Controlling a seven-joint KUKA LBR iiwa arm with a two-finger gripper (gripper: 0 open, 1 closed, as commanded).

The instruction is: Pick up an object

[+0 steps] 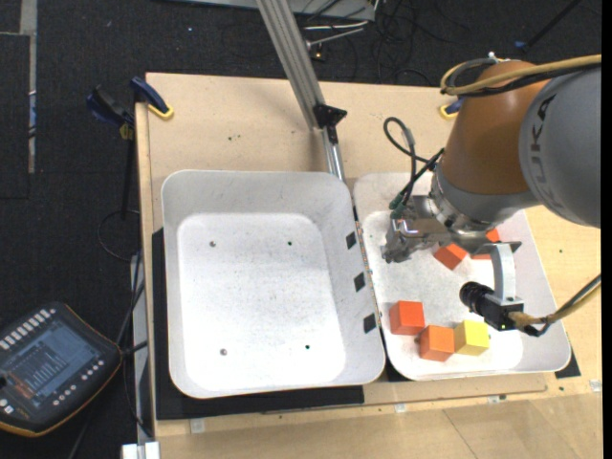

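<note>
Claw (400, 242) state I couldn't tell; it hung mid-right over the right bin (545, 352). I feared it missing the orange block (449, 254).

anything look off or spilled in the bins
Nothing stands out. The orange blocks and yellow block all lie inside the right bin, none over its rim. The claw hangs above that bin.

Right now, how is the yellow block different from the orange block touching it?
The yellow block is yellow, while the orange block is orange. The yellow block sits closer to the right bin's outer rim; the orange block sits more toward the middle, below another orange block. Both look like small cubes of similar size, resting side by side.
</note>
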